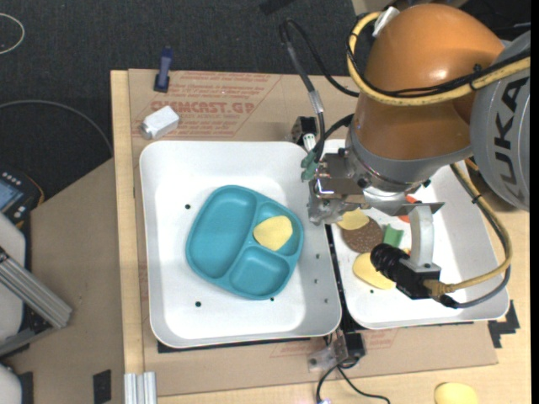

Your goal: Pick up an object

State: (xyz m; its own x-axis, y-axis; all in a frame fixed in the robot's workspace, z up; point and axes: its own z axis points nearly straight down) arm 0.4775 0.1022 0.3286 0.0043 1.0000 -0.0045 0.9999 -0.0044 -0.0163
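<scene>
The arm hangs low over the right bin [484, 251], its wrist covering most of the tool [333, 199], which sits at the bin's left wall near the middle of the frame. Whether the tool is open or closed, or has anything in it, I cannot tell.

Nearest candidates lie just below and right of the tool: a tan piece [354, 220] touching a brown disc [362, 237], with a yellow piece [369, 270] lower down and a green bit [394, 236] beside the disc. In the left bin [160, 225], a blue plate [223, 242] holds another yellow piece [273, 232] in its upper-right compartment.

Judging from this, the pick is not yet made. To do it well, choose one item — the brown disc looks flat and thin, so the tool would need to come down squarely over it and close at its edges, clear of the tan piece. The bin wall is close, so a slight shift right before descending seems wise.
</scene>
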